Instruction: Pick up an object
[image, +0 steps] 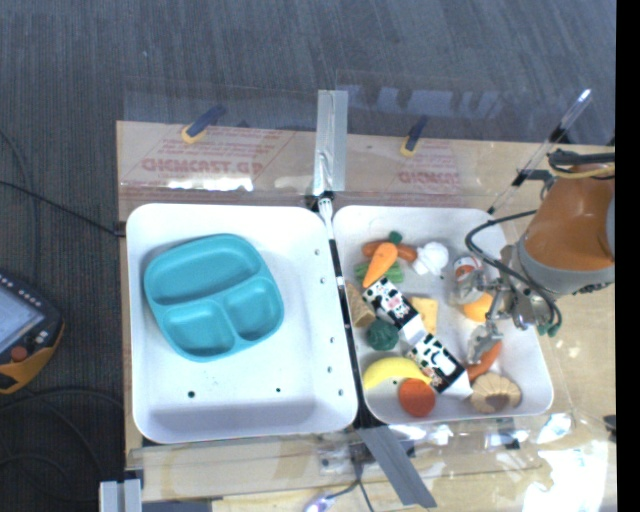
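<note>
Two white bins sit side by side: the left bin (150, 400) carries a teal divided tray (212, 294), likely the drop spot. The right bin (540, 395) crowds toy food, a carrot (379, 262), a tomato (417, 397). At its right edge the tool (492, 312) hangs low over an orange piece (478, 306); whether it grips anything I cannot tell.

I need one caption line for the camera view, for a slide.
Grey arm's gripper hangs over the toy-filled right white bin; a blue divided plastic tray lies in the left.

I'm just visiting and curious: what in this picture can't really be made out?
- End effector: blurred in the camera view; open or shut is unclear, as is any grip.
- Orange thing beside it: partly hidden by the arm.
- Items in the right bin: piled together; the yellow one lies partly under a black-and-white carton.
</note>
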